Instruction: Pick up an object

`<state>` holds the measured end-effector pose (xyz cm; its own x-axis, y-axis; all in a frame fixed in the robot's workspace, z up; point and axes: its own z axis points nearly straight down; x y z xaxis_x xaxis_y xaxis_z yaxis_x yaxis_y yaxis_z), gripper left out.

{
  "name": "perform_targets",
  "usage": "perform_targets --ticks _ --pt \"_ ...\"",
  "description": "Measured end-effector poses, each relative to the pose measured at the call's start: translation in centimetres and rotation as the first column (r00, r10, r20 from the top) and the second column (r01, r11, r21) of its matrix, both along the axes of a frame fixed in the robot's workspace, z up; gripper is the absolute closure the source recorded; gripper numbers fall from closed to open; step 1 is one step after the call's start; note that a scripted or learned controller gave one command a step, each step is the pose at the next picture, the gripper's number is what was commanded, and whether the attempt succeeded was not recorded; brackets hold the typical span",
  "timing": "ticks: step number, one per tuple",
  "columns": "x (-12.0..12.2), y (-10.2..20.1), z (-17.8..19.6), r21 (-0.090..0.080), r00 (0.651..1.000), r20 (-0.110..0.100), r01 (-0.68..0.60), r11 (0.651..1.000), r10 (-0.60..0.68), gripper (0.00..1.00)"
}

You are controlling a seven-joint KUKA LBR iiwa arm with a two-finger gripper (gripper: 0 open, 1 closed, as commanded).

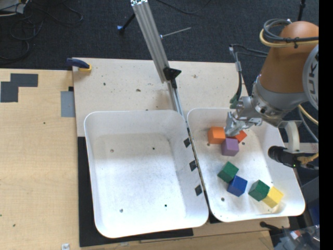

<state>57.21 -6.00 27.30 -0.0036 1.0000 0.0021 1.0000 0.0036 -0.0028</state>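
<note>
Mid-reach, by the look of it: metal two-finger gripper [235, 129] down low in the right-hand shallow white bin [291, 204], parked right over a tight cluster of blocks. Small orange cube [216, 135] on one side, purple cube [230, 146] just below, a sliver of red block [241, 136] peeking out on the other. Jaws? Honestly can't tell from this angle, and nothing visibly pinched between them, so not counting it as a grab yet. Probably the descend-and-close step, target likely the purple or orange one. Next up: close cleanly on one cube without shoving its neighbours, then lift straight up. Further down the bin: two green cubes [228, 172], blue cube [237, 185], yellow cube [274, 196], all untouched.
</note>
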Motion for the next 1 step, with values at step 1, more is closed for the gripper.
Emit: perform_targets --ticks 1 --pt "0.06 5.84 -1.67 0.000 1.000 -0.002 -0.001 1.000 0.001 1.00"
